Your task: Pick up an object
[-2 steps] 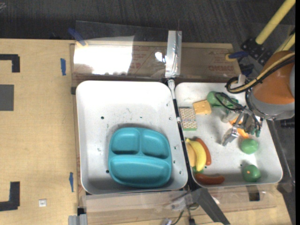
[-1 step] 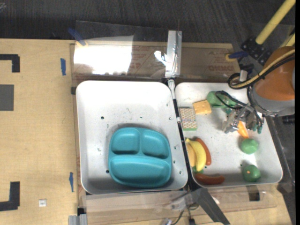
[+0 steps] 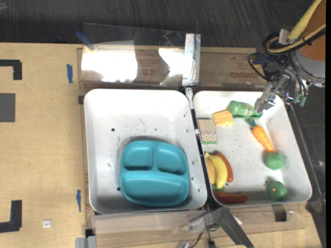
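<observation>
While hovering over right bin (image 3: 297, 138), gripper (image 3: 264, 105) touches green veg (image 3: 240, 109); grip state unclear.

The worktop (image 3: 41, 138) is tan board with black marks at its left edge. Two white bins sit on it side by side: left bin (image 3: 103, 112), right bin (image 3: 297, 154).

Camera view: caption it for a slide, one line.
KUKA gripper poised at the green toy in the right bin of play food; teal divided tray in the left bin.
</observation>
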`<state>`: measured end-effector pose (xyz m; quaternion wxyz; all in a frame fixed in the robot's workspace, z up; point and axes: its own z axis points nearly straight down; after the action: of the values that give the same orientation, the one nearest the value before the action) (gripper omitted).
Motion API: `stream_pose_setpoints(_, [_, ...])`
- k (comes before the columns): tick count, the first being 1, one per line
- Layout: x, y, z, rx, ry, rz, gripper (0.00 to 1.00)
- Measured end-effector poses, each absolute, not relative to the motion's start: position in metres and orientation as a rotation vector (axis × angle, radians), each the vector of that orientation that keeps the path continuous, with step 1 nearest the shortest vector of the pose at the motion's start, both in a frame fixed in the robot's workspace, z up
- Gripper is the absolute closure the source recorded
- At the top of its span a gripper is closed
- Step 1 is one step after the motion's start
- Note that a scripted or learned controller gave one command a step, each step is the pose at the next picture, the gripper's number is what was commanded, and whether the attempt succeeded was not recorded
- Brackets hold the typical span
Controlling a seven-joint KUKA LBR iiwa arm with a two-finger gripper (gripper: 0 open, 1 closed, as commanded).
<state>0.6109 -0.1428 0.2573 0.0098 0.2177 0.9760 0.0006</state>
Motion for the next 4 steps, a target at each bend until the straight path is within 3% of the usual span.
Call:
stream_pose_setpoints(2, [0.631, -0.069, 0.285, 1.035, 2.958, 0.004, 1.00])
stream_pose_setpoints(3, [0.653, -0.024, 0.253, 0.905, 3.007, 0.001, 1.00])
stream_pose_setpoints(4, [0.655, -0.024, 0.267, 0.900, 2.996, 0.003, 1.00])
